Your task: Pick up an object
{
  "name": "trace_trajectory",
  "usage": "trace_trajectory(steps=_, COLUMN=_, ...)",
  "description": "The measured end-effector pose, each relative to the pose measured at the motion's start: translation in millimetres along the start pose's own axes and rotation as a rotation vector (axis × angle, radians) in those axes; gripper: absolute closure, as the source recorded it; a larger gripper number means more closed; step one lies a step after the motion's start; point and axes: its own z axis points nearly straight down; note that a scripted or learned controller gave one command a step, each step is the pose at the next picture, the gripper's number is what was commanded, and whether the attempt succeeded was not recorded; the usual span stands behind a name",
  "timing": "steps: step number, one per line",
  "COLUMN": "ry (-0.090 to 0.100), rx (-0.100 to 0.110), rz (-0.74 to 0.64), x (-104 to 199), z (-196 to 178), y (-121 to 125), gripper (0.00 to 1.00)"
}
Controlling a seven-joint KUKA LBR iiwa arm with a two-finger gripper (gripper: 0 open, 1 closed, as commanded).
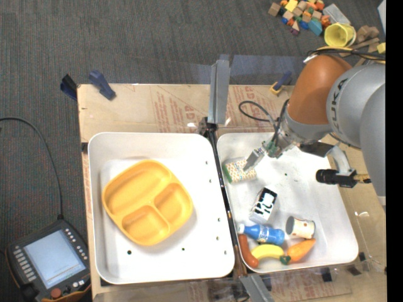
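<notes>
- Dark grey carpet surrounds a cardboard-topped bench (157, 106) that carries two shallow white bins side by side, the left bin (101, 150) and the right bin (334, 231).
- Reaching in from the right, the grey arm (359, 106) with its orange band ends in the gripper (255, 160), low over the right bin's upper left part.
- How far apart the fingers stand cannot be told; nothing is seen between them.
- Just below and left of the fingertips, touching or nearly so, lies a speckled pouch (239, 170).
- Further below the fingers sits a black-and-white box (265, 204), tilted.
- Well below them, along the bin's near edge, lie a blue bottle (261, 233), a banana (266, 251), a carrot (300, 249) and a small white cup (301, 227) on its side.
- Far to the left of the fingers, a yellow divided plate (147, 201) rests in the left bin.
- A pendant with a screen (47, 260) lies on the carpet at lower left; coloured blocks (302, 8) are scattered at upper right.
</notes>
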Motion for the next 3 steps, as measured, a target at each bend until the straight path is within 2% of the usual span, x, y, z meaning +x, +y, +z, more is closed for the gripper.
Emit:
trace_trajectory(steps=1, ry=0.014, rx=0.026, rz=-0.166, x=36.6, z=24.7, y=-91.6, gripper=0.0)
trace_trajectory(steps=2, ry=0.016, rx=0.026, rz=-0.159, x=34.7, z=15.5, y=-92.4, gripper=1.0)
trace_trajectory(steps=3, ry=0.009, rx=0.026, rz=0.043, x=50.0, z=-73.7, y=-2.3, gripper=1.0)
